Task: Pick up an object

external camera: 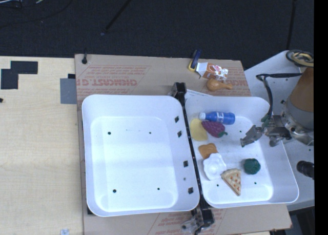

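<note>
The gripper [251, 137] hovered over the right bin [279, 188]; whether its jaws were released or clenched could not be told. The green ball [251, 165] lay just below, apart from its neighbours. Recommended procedure: centre above it, descend vertically, then clamp.

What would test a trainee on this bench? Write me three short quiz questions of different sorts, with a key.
1. True or false: the pizza slice lies in the left bin.
2. Which toy touches the blue bottle? A) purple grapes B) green ball C) fried egg
3. Fill in: the gripper hovers over the ____ bin.

Key: 1. false, it lies in the right bin. 2. A. 3. right.
</note>
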Action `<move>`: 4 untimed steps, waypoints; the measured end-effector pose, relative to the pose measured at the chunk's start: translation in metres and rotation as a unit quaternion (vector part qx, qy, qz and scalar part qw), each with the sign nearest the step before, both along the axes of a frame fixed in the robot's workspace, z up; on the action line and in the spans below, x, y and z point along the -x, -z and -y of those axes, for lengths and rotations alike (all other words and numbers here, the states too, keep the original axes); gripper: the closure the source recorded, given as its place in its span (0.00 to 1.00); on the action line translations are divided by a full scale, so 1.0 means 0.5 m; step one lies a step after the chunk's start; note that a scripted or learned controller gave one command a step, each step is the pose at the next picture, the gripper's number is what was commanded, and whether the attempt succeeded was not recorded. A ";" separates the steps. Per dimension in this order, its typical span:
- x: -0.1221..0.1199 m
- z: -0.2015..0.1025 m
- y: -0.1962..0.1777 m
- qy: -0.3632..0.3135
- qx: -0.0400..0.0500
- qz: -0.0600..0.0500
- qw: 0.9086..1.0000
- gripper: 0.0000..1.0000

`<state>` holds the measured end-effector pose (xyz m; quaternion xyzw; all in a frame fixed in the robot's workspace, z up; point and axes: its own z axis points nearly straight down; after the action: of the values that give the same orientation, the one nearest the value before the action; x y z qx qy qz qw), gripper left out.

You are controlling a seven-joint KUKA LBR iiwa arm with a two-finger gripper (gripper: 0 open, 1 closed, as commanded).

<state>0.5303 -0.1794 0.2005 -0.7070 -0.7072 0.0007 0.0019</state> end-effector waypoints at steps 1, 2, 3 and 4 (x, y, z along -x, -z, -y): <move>-0.183 0.065 0.238 -0.002 0.001 0.001 1.000 0.00; -0.051 0.067 0.227 0.000 0.000 -0.002 1.000 0.00; -0.209 -0.061 0.173 -0.004 0.000 0.005 1.000 0.00; -0.167 -0.121 0.227 -0.001 0.001 0.000 1.000 0.00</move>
<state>0.6137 -0.1187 0.0869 -0.7066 -0.7076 0.0011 0.0010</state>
